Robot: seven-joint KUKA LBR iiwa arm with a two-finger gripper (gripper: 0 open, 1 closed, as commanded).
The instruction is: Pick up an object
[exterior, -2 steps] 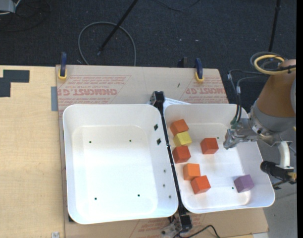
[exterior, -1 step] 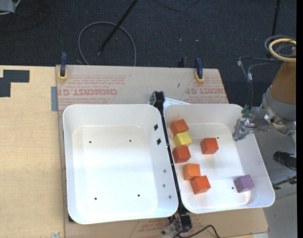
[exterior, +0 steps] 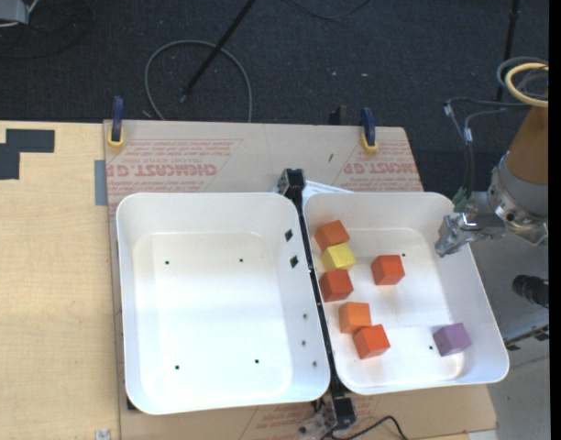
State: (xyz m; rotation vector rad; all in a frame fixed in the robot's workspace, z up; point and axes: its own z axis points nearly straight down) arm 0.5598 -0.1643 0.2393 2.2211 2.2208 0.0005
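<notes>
The gripper (exterior: 448, 236) is seen at the right rim of the right bin (exterior: 487, 310); whether it is open or shut cannot be told. Nothing is seen held. The purple block (exterior: 452, 338) lies nearest, the red block (exterior: 388, 269) further in. A descent here risks striking the rim, and the clustered blocks (exterior: 340, 271) against the bin's left wall may be jostled

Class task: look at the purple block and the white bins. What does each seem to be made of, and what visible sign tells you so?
Purple block: probably painted wood or foam; flat matte colour, crisp edges, no shine.
White bins: likely moulded plastic; smooth, slightly glossy walls with rounded corners and rolled rims.
</notes>
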